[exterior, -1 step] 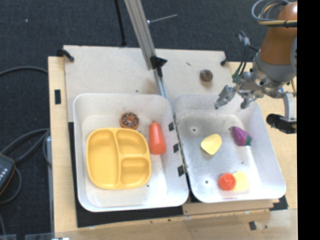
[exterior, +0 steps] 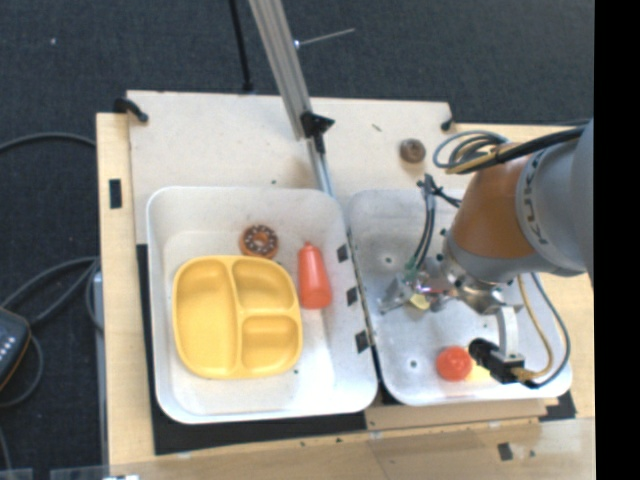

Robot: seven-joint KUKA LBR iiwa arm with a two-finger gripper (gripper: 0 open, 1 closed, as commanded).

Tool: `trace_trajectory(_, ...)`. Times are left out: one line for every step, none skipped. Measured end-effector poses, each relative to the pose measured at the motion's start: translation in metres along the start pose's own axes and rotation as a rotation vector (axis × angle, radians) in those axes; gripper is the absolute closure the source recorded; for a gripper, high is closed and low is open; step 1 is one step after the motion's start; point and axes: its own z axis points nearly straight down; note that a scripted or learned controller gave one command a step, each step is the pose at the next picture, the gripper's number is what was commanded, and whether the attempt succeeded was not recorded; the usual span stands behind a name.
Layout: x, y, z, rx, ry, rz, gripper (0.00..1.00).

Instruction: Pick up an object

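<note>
My gripper (exterior: 418,296) hangs low over the middle of the right bin (exterior: 385,230), below the arm's orange band. Just to its right a small orange-red ball (exterior: 454,364) lies near the bin's front edge, with a yellow piece (exterior: 481,372) beside it. In the left bin (exterior: 165,218) a yellow divided tray (exterior: 238,316) takes up the middle. An orange-red bottle-shaped object (exterior: 314,276) lies along the tray's right side. A small brown doughnut (exterior: 259,240) sits behind the tray.
A slanted metal pole (exterior: 285,63) rises from the bench behind the two bins. A small brown disc (exterior: 412,150) lies on the bench behind the right bin. Cables loop around the arm's wrist (exterior: 470,153) above the right bin.
</note>
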Motion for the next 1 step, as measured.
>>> trace_trajectory(-0.0022,0.0043,-0.0157,-0.014,-0.002,0.005,1.00)
